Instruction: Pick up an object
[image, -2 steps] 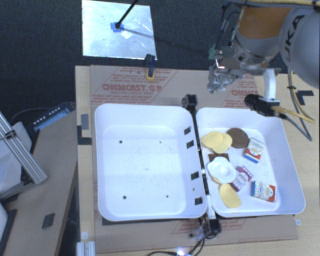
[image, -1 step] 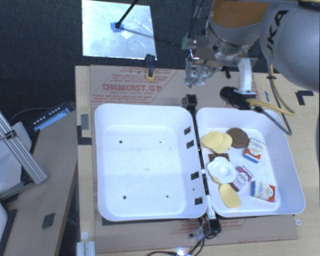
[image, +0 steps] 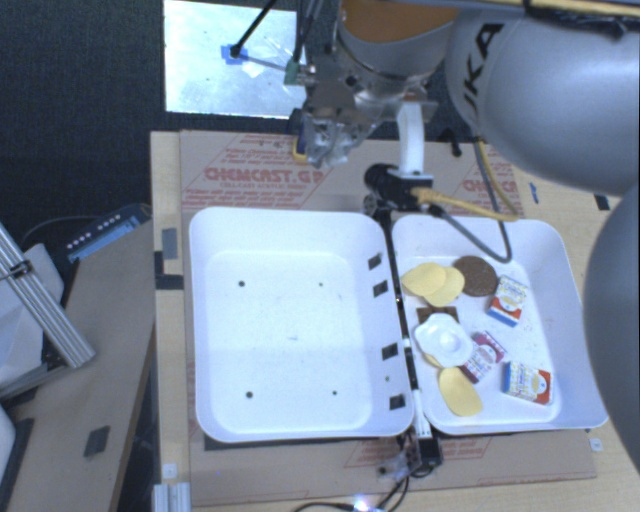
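A: White plastic, both bins — shallow, rounded corners, set side by side on a brown board (image: 260, 175) w/ red print.
B: Contents?
A: Left bin (image: 215, 330): smooth floor, small dark dots seen. Right bin (image: 555, 260): flat yellow chips (image: 433, 282) near the top, a round brown cookie (image: 476, 275) touching them, a glossy white fried egg (image: 444, 342) mid-bin, another yellow chip (image: 460, 392) below it, three printed packets (image: 526, 382) toward the right wall.
B: Gripper?
A: Gripper (image: 318, 140) is seen above the far edge of the bins, over the board, well apart from the items. Finger state can't be told; nothing is seen held.
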